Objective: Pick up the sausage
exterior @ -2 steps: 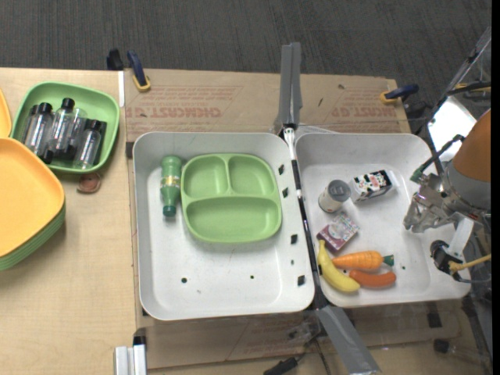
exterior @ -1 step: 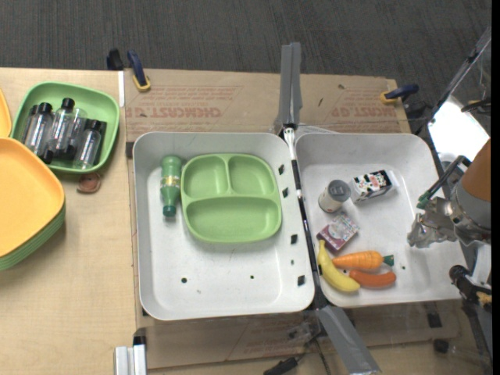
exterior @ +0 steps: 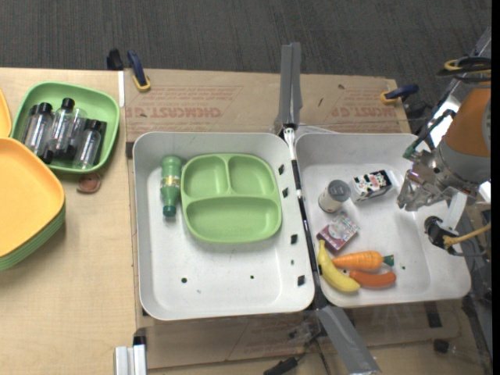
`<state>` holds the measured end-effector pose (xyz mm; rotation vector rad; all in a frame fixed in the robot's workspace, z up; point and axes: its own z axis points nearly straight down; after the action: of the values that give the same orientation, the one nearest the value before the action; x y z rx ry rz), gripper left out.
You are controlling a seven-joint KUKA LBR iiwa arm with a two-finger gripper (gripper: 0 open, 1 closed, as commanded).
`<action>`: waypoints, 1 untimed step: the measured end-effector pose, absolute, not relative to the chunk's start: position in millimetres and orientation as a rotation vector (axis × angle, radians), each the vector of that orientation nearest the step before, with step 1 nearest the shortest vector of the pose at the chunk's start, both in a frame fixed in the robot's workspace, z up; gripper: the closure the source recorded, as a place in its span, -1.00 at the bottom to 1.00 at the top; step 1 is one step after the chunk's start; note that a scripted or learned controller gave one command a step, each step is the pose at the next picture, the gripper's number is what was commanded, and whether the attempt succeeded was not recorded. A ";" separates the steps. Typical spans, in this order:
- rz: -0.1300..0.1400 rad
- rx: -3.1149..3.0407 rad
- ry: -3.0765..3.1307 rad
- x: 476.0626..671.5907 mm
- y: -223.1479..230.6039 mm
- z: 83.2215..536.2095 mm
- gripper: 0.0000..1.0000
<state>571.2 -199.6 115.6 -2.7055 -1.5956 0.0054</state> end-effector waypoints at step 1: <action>0.011 -2.703 -1.600 570.9 -199.5 123.9 1.00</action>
<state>570.9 -199.5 123.9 -2.7025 -1.5998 0.0109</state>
